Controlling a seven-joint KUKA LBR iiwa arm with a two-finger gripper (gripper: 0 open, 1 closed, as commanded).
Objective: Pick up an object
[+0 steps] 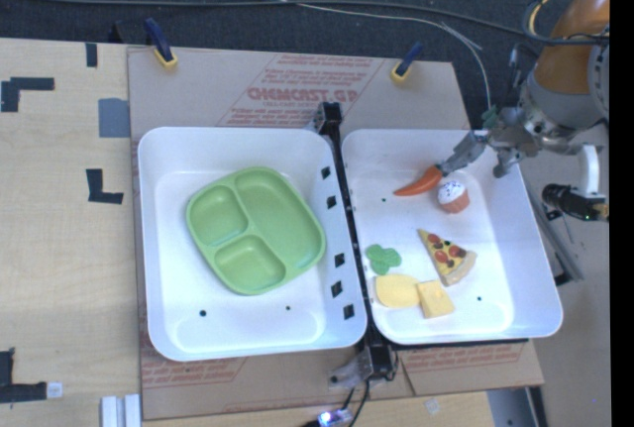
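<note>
— How's my feed looking on your end?
— Bright and even from overhead. The white bins (158, 316) almost wash out, with soft, short shadows under the green tray (256, 229).
— I see slight softness everywhere, and the arm (575, 49) at the edge looks blurred.

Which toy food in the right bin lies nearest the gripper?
The orange carrot: its tip lies right by the gripper, at the bin's top. The pizza slice and cheese lie farther down.
</note>
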